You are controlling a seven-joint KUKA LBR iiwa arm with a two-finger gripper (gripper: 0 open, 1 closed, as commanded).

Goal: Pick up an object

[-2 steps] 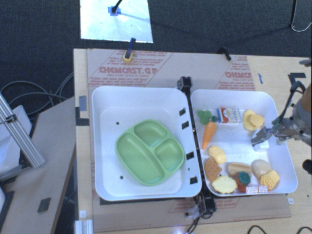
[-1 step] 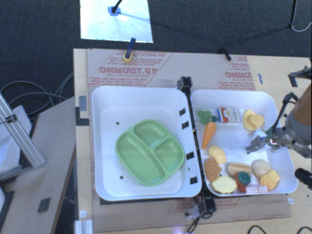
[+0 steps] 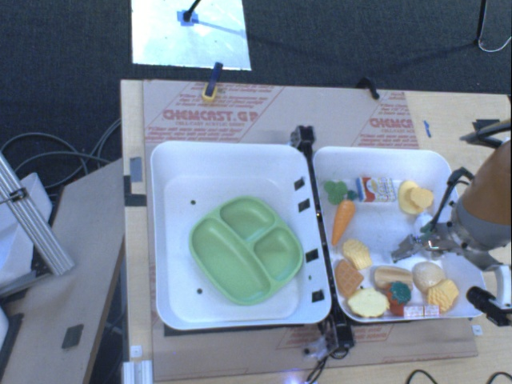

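The right bin point(image 3: 436, 160) holds several toy foods: an orange carrot point(image 3: 342, 219), a green broccoli piece point(image 3: 336, 190), a small white bottle with a red label point(image 3: 377, 189) and a yellow block point(image 3: 414, 198). Along the front lie a yellow ridged piece point(image 3: 357, 254), a brown waffle point(image 3: 348, 278), a yellow slice point(image 3: 367, 302), a tan roll point(image 3: 392, 276), a pale egg-like piece point(image 3: 428, 274) and a yellow piece point(image 3: 442, 294). My gripper point(image 3: 414, 246) hangs low over the bin floor, just above the roll and right of the carrot. Nothing shows in its grasp.
The left bin point(image 3: 176, 166) holds a green divided plate point(image 3: 244, 250). A black divider with clips point(image 3: 314, 214) runs between the bins. The grey arm point(image 3: 484, 214) comes in over the right bin's right edge. Cables lie at the left.
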